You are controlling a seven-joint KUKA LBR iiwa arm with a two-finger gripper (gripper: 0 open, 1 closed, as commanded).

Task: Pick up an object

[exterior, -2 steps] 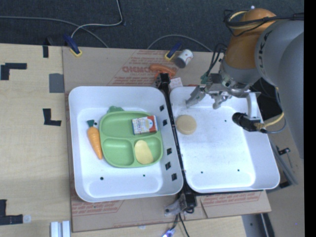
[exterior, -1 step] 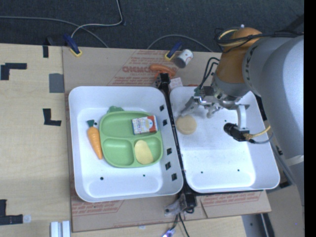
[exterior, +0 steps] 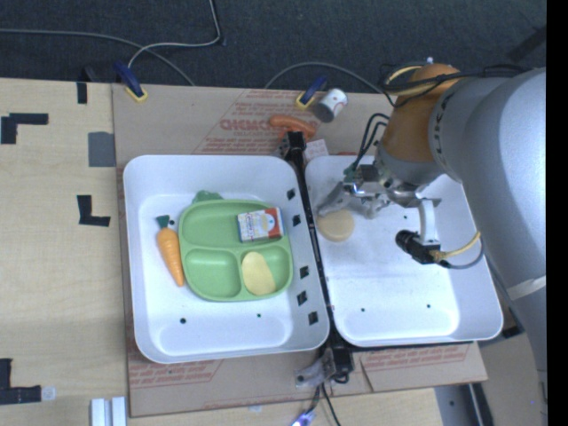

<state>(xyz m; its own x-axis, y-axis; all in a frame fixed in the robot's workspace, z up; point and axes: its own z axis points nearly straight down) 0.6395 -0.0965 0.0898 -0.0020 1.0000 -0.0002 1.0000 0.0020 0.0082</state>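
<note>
Arm bent over right bin, hand just above round tan object

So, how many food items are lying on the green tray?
2: a small carton in the upper right section of the green tray, and a yellow piece in the lower right section.
</note>
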